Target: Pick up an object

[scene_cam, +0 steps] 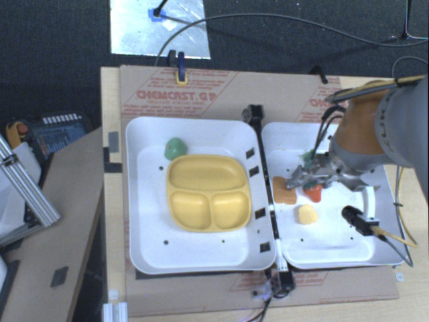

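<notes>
I hold the gripper low over the toast and red piece; jaws' state I cannot tell.

Orange-red piece beside tan slab, yellow round piece near, right bin

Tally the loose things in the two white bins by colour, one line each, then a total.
Yellow: 2, the yellow plastic three-compartment tray and the small round yellow piece
Green: 1, the small green lump
Orange-brown: 1, the flat orange-brown piece
Red: 1, the small red piece
Total: 5
</notes>
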`<action>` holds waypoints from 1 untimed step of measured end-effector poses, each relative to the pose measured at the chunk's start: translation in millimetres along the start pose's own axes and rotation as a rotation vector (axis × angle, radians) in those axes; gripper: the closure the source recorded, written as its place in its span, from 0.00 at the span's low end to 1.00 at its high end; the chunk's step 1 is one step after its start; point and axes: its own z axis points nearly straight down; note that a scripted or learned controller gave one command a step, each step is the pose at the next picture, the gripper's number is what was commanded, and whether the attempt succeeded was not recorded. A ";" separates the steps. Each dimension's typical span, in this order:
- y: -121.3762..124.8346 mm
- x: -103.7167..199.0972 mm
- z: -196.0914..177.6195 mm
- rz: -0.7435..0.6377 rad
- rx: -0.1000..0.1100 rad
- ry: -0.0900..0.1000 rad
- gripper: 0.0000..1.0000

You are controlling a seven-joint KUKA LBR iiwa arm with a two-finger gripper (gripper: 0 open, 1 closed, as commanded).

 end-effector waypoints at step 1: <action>2.2 0.2 -13.8 0.000 -0.006 0.001 1.00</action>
